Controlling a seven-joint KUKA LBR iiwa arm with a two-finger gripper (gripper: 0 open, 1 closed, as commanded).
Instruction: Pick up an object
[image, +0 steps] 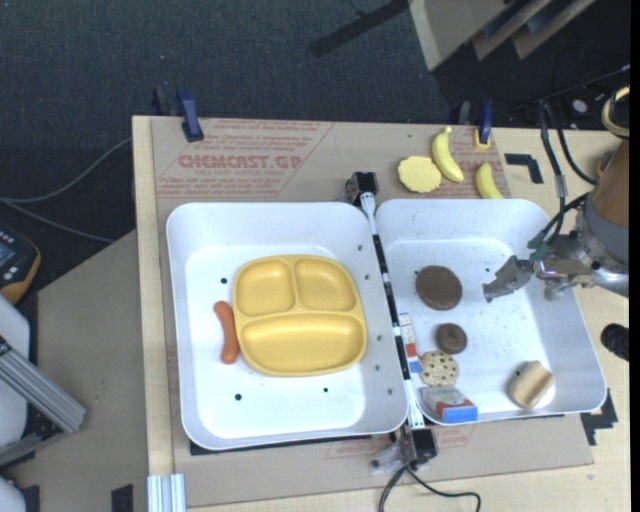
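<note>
The right bin (560, 330) holds a large brown round patty (438, 287), a smaller brown disc (451, 338), a chocolate-chip cookie (438, 369), a tan bread roll (531, 384) and a small blue and red item (457, 409) at the front edge. My gripper (522, 290) hangs over the bin's right half, to the right of the large patty. Its fingers are spread open with nothing between them. The left bin (190, 300) holds a yellow divided plate (298, 313) with an orange sausage (228, 331) lying beside its left edge.
Two toy bananas (448, 155) (488, 180) and a yellow wavy disc (420, 174) lie on the bench behind the right bin. Cables run down from the top right toward the arm. A black clip (361, 186) sits where the bins meet.
</note>
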